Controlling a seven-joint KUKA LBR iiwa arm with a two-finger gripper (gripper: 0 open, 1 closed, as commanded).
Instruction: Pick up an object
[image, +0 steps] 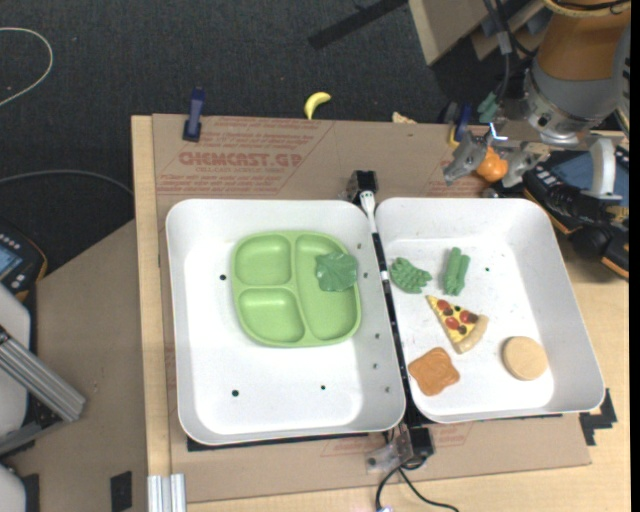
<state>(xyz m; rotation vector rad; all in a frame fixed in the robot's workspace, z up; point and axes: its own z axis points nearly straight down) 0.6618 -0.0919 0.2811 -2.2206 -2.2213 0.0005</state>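
Note:
My gripper (489, 160) hangs at the upper right, just beyond the far rim of the right bin (575, 330). It is shut on a small orange object (490, 165) that shows between its fingers. Below it in the right bin lie a green leafy piece (408, 274), a green bean bundle (455, 270), a pizza slice (458, 322), an orange-brown nugget (434, 370) and a tan round cookie (523, 357). The left bin (200, 380) carries a green divided plate (270, 300) with another green leafy piece (338, 270) on its right side.
A small yellow banana (317, 103) lies on the dark floor beyond the cardboard base (250, 160). Blue clamps (193, 115) sit at the far corners of the cardboard. Black clips (363, 185) join the bins along the middle seam. Cables and equipment crowd the top right.

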